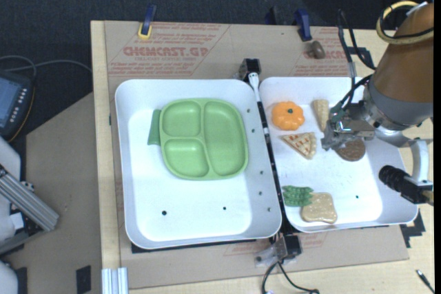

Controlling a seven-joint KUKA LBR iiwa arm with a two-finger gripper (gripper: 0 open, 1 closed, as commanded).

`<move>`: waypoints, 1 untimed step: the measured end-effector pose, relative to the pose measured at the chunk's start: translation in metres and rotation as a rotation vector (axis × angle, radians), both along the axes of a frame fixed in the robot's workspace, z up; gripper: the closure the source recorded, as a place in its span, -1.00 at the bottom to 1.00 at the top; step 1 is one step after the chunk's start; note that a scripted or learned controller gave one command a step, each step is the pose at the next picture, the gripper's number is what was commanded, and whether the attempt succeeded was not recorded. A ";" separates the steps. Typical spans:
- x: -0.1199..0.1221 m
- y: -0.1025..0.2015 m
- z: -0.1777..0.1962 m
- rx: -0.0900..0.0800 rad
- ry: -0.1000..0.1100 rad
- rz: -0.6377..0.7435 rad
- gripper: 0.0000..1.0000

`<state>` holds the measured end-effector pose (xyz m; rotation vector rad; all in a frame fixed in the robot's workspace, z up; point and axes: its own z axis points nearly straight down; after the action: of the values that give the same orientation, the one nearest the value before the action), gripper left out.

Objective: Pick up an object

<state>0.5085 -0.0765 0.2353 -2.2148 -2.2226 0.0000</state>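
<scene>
In the right bin (365,206) lie several toy foods: an orange pumpkin (288,116), a tan waffle wedge (301,144), a pale stick-shaped piece (320,112), a brown round cookie (352,150), a green leafy piece (297,195) and a tan toast slice (319,209). My gripper (339,136) hangs low in the bin, just left of the brown cookie and right of the waffle wedge. The arm's body hides the fingers' tips, and nothing shows between them.
The left bin (138,203) holds a green divided plate (204,138). A black divider with clips runs between the bins (265,148). The arm's orange band and grey wrist (406,72) loom over the right bin's far right side. A black fitting (403,184) sits at its right rim.
</scene>
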 end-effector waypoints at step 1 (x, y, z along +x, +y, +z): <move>-0.019 0.010 -0.007 -0.001 0.001 -0.003 1.00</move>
<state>0.4900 -0.0661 0.2281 -2.2183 -2.2189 0.0026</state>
